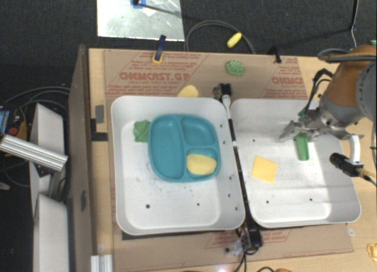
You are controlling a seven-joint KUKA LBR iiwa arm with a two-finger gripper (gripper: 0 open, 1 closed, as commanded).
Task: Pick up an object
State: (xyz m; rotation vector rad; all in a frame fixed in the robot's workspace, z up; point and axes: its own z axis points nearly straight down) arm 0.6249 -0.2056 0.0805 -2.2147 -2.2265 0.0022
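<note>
Flat yellow square (264,169), green stick (302,147) in rt bin (330,206).

**Arm over the right bin, green piece under the gripper**

Two white bins sit side by side on the bench. The left bin (126,206) holds a blue divided plate (171,147) with a yellow lump (201,163) in its lower right compartment and a green leaf (142,130) touching its left edge. In the right bin (306,206) lies a yellow square (264,169), and near it, to the upper right, a green stick (303,148). The grey arm (347,91) reaches in from the right; its gripper (302,130) spreads its fingers just above the stick's top end.
</note>
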